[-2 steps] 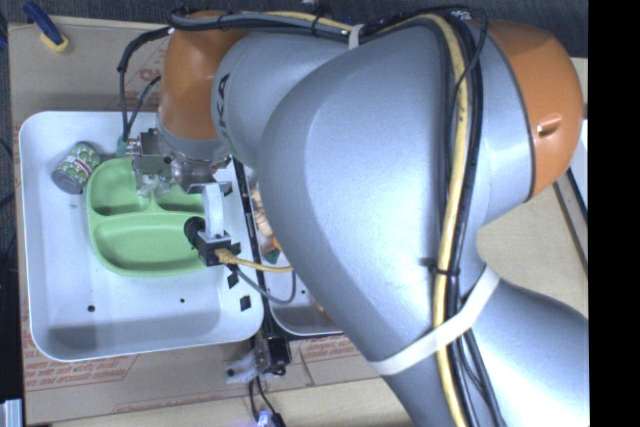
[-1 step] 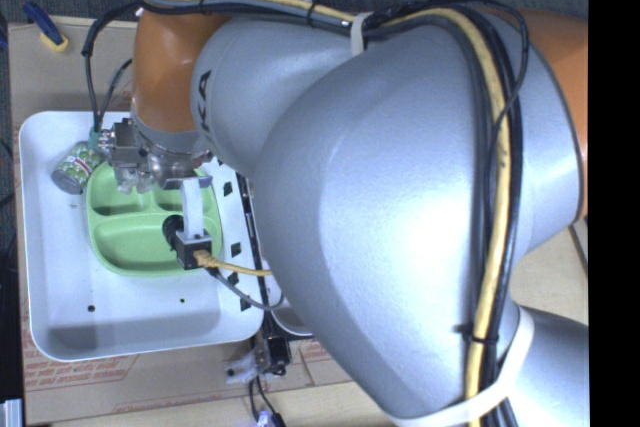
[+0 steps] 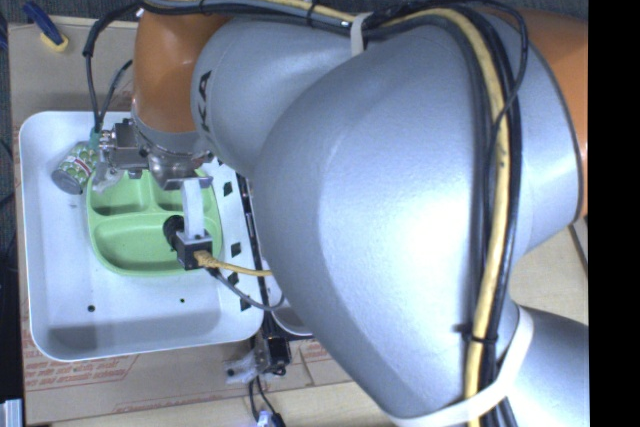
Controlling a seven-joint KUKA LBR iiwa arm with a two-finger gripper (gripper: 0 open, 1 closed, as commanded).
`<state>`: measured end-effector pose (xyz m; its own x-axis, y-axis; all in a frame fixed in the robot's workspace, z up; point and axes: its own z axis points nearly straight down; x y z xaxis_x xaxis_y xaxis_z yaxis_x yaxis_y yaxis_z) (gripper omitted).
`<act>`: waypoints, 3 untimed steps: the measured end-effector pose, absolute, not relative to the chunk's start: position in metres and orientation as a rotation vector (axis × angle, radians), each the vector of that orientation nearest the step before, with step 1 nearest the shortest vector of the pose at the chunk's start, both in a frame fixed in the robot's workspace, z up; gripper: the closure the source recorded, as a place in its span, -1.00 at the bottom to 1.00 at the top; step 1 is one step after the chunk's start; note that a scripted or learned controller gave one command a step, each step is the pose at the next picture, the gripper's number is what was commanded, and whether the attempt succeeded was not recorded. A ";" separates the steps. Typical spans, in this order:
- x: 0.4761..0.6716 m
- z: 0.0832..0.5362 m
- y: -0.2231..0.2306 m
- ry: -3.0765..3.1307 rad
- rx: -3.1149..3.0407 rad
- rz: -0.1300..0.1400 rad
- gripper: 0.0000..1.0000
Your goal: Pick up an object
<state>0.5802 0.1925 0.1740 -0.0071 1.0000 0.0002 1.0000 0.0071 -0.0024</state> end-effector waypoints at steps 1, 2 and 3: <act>0.526 0.092 0.180 -2.229 -2.213 0.004 -1.00; 0.479 0.094 0.217 -2.232 -2.218 -0.007 -1.00; 0.479 0.104 0.218 -2.238 -2.211 -0.007 1.00</act>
